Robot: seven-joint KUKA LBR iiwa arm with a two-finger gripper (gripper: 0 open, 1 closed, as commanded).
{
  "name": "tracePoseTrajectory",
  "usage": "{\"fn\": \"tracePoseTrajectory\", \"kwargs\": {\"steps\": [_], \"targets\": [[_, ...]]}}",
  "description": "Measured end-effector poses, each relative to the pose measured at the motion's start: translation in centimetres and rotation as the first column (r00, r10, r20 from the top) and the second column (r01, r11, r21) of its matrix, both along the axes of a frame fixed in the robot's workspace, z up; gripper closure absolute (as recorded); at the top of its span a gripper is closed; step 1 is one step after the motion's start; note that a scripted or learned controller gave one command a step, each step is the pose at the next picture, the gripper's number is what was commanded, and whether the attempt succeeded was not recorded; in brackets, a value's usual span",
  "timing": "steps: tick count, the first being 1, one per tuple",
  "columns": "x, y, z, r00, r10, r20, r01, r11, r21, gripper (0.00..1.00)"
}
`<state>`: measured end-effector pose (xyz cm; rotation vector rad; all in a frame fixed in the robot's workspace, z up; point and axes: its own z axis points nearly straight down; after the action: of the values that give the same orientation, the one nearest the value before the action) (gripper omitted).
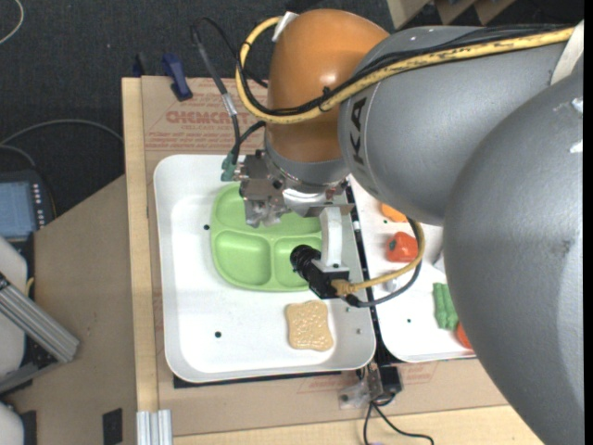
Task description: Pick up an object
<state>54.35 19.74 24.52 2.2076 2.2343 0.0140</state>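
Left bin (pixel 185 276): shallow, white, rounded corners, resting on the brown cardboard-topped desk (pixel 139 202).

Green divided plate (pixel 246 253): light green plastic, rounded, with raised ridges splitting it into compartments; lies in the upper middle of the left bin, its right and upper parts covered by the arm's wrist.

Tan cracker-like piece (pixel 309 326): flat, roughly square with wavy edges, pale beige, dimpled surface; lies on the floor of the left bin, near its lower right corner, just below the green plate and apart from it.

Claw (pixel 262 209): grey metal assembly under the orange band (pixel 315 54) of the arm, positioned over the upper part of the green plate. Whether it is spread or closed cannot be told from this angle; nothing is visibly held.

Right bin (pixel 408 336): white, just beside the left bin, largely covered by the grey arm (pixel 482 156).

Red-orange item (pixel 403 246): small, rounded, in the right bin near the dividing edge.

Green item (pixel 446 306): elongated, lying in the right bin farther right, partly under the arm.
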Motion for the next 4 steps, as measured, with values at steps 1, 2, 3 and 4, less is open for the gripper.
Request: {"fn": "tracePoseTrajectory", "kwargs": {"steps": [1,2,3,4], "targets": [[5.8,2.9,11.5,1.0,-0.008,0.01,0.008,1.0,0.0,1.0],[1.1,2.6,-0.3,1.0,-0.014,-0.019,0.014,1.0,-0.009,1.0],[-0.9,2.8,18.4,1.0,-0.009,0.011,0.009,1.0,0.003,1.0],[3.5,2.7,29.4,1.0,-0.01,0.009,0.01,1.0,-0.001,1.0]]}}
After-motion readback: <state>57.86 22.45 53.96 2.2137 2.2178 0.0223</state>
